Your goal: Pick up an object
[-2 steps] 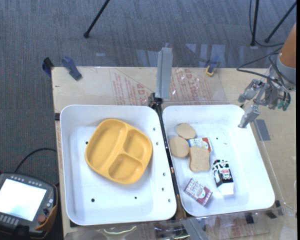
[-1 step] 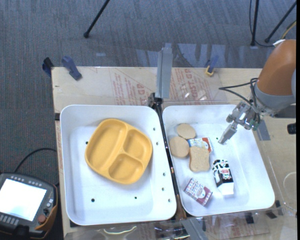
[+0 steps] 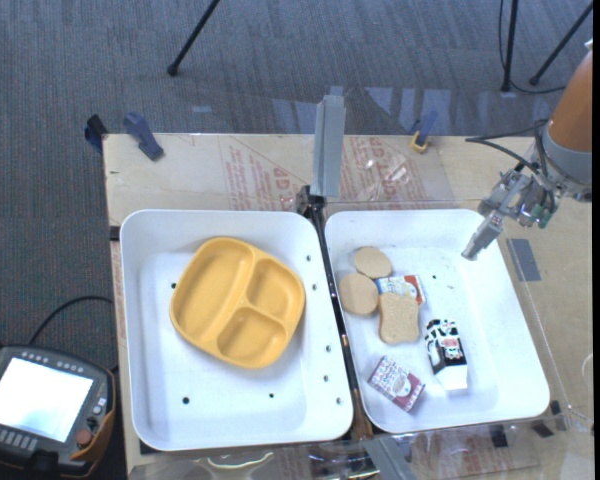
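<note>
yellow plate (image 3: 238, 302) left bin (image 3: 140, 268); end effector (image 3: 483, 236) above right bin (image 3: 500, 298); bread slice (image 3: 399, 319)

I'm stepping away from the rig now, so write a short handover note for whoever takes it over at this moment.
Gripper: hanging over the far right part of the right bin, above bare floor, with nothing between its fingers; whether they are open or shut cannot be judged.
Right bin: two round biscuit-like pieces, a toast-shaped piece overlapping a small white and red packet, a cow-print carton, and a red packet near the front edge.
Left bin: a yellow divided plate.
Done: nothing picked up.
Left: the whole pick. The carton is probably the easiest target, since it lies apart from the rest.
</note>
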